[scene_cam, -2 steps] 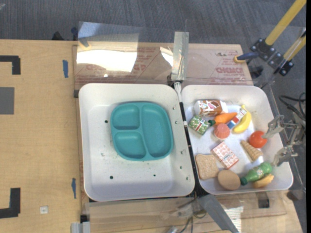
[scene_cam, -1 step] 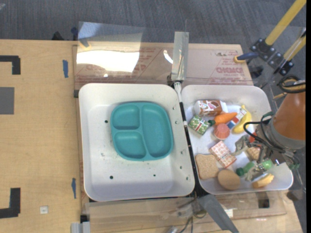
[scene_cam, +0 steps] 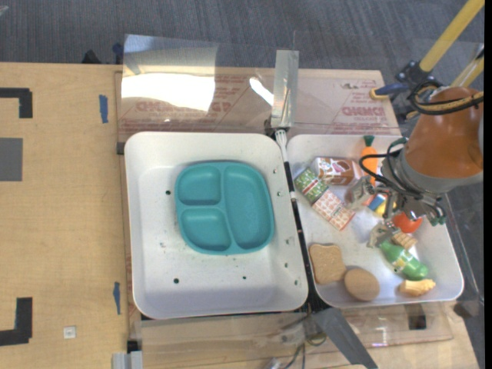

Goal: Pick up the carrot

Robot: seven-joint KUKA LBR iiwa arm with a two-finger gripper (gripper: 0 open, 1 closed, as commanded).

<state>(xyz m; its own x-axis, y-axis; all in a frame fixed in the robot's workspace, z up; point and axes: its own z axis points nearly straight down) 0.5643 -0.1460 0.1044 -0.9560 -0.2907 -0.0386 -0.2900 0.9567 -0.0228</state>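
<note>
Lying crosswise, carrot [scene_cam: 370,158] largely behind arm [scene_cam: 440,141].

I see my arm [scene_cam: 442,141] coming in from the right of the view, its orange band turned up toward the camera and the wrist pointing almost straight down. Black cables loop around the wrist just below the band. The claw [scene_cam: 400,220] hangs low beneath it, partly hidden by the wrist, and I cannot make out how it is set.
</note>
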